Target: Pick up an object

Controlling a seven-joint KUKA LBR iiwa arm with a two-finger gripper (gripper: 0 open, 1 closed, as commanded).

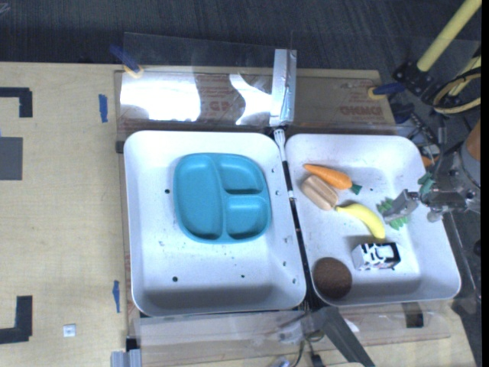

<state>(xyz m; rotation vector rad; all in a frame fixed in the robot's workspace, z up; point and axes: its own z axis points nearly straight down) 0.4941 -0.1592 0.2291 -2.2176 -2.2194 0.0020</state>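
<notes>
The right bin [428, 277] holds an orange carrot [328, 176], a tan bread roll [319, 193], a yellow banana [365, 218], a brown round fruit [332, 276] and a small black-and-white object [378, 255]. My gripper [403, 203] reaches in over the bin's right rim and sits low, just right of the banana's upper end. A small grey-green piece [396, 219] lies right under it. Whether the gripper touches that piece is unclear.
The left bin [153, 274] carries a blue divided plate [222, 196]. A clear plastic sheet [199, 98] and a metal strip [283, 86] lie behind the bins. Yellow and black cables [451, 29] hang at the upper right.
</notes>
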